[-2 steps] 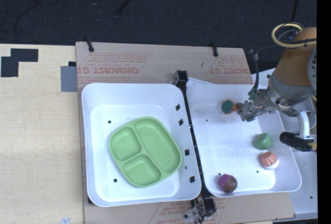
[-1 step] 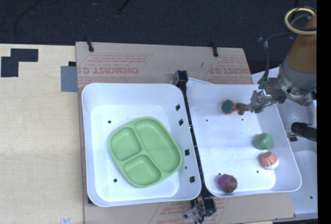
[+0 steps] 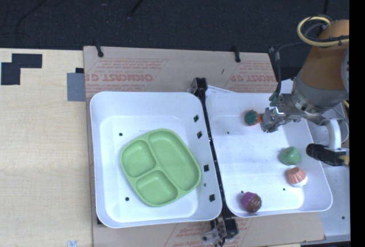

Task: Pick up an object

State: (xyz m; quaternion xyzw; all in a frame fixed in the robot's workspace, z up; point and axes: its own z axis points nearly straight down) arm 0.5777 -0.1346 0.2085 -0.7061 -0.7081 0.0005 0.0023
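One hand [image 3: 272,120] is hanging low in your right bin [image 3: 319,206], just beside a small teal ball [image 3: 251,117]; you cannot tell how it is set. Nearer you, a green lump [image 3: 289,156], a pink-and-white cupcake [image 3: 296,177] and a purple ball [image 3: 250,201] are lying. Your left bin [image 3: 105,109] is carrying a green divided plate [image 3: 160,167].

A single fixed camera is looking down on the bench [image 3: 45,143] from above at a slant, from moderate distance. It is taking in both white bins: the left bin [image 3: 108,112] toward 8 o'clock, the right bin [image 3: 319,194] toward 4 o'clock. Dark floor is lying toward 12 o'clock.
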